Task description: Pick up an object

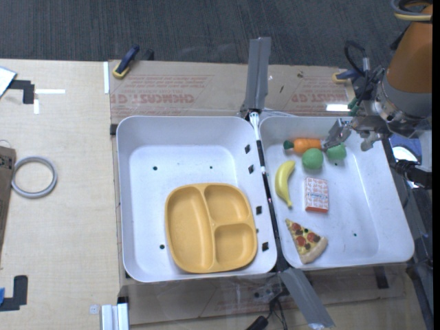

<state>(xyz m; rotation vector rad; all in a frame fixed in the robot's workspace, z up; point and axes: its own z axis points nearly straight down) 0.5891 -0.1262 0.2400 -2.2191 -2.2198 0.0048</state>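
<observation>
Right bin (385, 232), upper part of frame: pincer (336, 137) low beside green ball (313, 158) (carrot (306, 144) adjacent). Opening cannot be told. Nothing visibly lifted; pickup seemingly outstanding.

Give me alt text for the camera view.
The claw hangs over the right bin, beside a small green piece, a green ball and a carrot. Below lie a banana, a carton and a pizza slice; a yellow plate sits in the left bin.

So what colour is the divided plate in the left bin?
Yellow-orange all over, seen in the camera view: divided plate.
</observation>
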